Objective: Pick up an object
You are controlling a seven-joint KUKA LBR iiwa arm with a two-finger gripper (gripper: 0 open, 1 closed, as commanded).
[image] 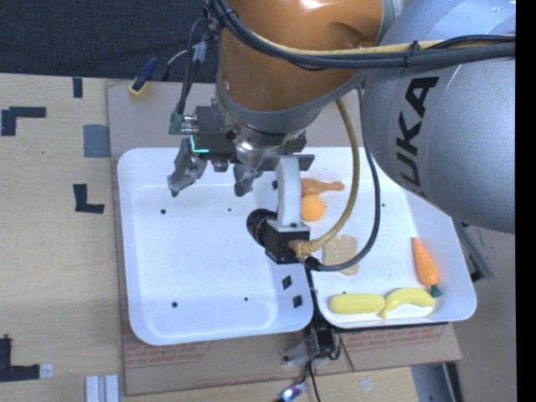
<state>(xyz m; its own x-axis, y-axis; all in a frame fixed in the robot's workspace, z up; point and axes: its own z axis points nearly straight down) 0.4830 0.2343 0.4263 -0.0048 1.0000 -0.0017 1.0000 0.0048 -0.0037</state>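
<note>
Two white bins [134,224] sit on the surface; gripper [209,178] hangs fingers apart, holding nothing, over the left one, toys lying right.

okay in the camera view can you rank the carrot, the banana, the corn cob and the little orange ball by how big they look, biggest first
1. Corn cob and banana: they look much alike in length, so I would not rank one above the other.
2. Carrot.
3. Orange ball, smallest, though the arm's hardware covers part of it.
</note>
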